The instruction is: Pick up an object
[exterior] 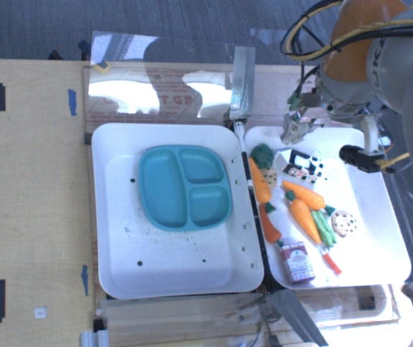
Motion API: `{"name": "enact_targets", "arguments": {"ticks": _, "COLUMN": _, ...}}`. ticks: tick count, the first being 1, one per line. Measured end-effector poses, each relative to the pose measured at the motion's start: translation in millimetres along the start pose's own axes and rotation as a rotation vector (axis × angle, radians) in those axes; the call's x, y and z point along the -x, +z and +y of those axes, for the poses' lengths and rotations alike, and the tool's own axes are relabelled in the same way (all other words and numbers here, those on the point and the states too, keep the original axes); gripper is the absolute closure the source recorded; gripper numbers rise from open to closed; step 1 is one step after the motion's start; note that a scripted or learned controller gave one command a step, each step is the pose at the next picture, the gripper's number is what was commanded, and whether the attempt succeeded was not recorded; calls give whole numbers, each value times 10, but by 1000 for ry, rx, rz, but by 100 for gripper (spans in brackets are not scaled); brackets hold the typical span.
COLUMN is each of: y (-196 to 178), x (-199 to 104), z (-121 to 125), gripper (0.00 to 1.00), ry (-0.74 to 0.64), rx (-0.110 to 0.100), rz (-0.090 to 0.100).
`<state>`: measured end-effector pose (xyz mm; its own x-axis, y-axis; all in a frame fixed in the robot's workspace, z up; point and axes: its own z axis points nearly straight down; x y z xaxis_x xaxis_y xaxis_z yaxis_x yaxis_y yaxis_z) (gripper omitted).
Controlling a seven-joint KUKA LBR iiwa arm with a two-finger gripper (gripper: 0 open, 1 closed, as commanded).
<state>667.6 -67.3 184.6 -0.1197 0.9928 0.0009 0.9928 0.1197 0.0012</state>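
End effector [294, 131]: poised at the right bin's [380, 266] far rim; finger state cannot be told. Carrots [304, 207], can [297, 261] lie nearer the camera. Bare floor beyond them, rightward.

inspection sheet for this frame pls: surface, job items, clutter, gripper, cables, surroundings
Surface: two white bins side by side, left bin and right bin, on a tan bench.
Job's things: right bin holds carrots, a small can, a cookie, a black-and-white block, a green toy.
Clutter: teal divided plate in left bin; dark specks around it.
Gripper: gripper above right bin's far edge, nothing seen between its fingers.
Cables: yellow and black cables looped at the wrist.
Surroundings: grey floor.
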Motion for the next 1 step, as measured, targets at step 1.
{"name": "enact_targets", "arguments": {"ticks": 1, "y": 29, "x": -68, "z": -7, "gripper": 100, "ry": 222, "rx": -4, "rz": -2}}
